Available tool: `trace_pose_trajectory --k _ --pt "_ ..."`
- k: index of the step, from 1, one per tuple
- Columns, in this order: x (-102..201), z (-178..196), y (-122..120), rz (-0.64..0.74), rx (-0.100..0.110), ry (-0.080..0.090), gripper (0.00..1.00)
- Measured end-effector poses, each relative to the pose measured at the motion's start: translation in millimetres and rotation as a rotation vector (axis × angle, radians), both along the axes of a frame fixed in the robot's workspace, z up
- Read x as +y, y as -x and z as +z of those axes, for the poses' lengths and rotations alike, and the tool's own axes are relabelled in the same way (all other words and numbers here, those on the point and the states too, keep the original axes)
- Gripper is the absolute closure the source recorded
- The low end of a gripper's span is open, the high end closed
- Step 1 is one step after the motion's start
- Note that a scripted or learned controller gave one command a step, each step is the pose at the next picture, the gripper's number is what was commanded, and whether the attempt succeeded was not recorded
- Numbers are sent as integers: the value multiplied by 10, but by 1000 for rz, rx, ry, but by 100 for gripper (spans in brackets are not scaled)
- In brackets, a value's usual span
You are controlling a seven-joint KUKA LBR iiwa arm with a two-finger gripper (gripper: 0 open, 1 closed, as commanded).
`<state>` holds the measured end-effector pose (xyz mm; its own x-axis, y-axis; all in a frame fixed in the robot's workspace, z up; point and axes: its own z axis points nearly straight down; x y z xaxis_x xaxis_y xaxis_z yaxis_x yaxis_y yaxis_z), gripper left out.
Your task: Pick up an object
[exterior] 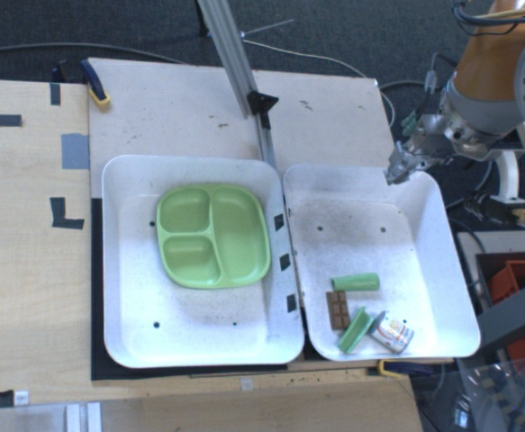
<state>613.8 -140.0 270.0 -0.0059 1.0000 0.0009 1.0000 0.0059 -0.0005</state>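
In the right bin (424, 232), near its front edge, lie a green cylinder (356, 283), a brown chocolate-like block (338, 310), a second green stick (354, 329) and a small silver can with red markings (393, 334). My gripper (397, 171) hangs over the back right corner of that bin, well away from those objects, with nothing seen between its fingers. The grey wrist and orange band rise to the upper right.
The left bin (127, 268) holds a green divided plate (213, 235). A slanted metal pole (230, 39) crosses the bench behind the bins. A blue and yellow tool (95, 83) lies at the bench's back left. Cables hang at the right.
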Motion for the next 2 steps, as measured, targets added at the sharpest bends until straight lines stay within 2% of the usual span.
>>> trace_pose_trajectory --k 1,2 --pt "444 -20 -48 0 0 0 100" --pt "1053 -32 -152 1 0 0 100"
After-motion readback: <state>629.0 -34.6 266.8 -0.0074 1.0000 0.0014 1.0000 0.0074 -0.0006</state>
